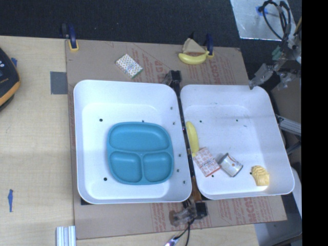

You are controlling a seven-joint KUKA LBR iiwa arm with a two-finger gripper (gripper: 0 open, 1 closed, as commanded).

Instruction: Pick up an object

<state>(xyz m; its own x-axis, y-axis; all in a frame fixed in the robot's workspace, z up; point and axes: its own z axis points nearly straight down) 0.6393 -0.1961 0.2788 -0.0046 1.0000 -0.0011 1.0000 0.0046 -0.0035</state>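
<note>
Camera view: in the right bin [266,104], left to right, lie a yellow banana [192,137] against the left wall, a flat red-and-white packet [206,161], a small metal can [230,165] and a yellow lump [260,176]. The can looks stiff and light; I would pinch it across its sides. The packet's print is unreadable. The tool [264,75] sits past the bin's far right corner; its state I cannot tell
</note>
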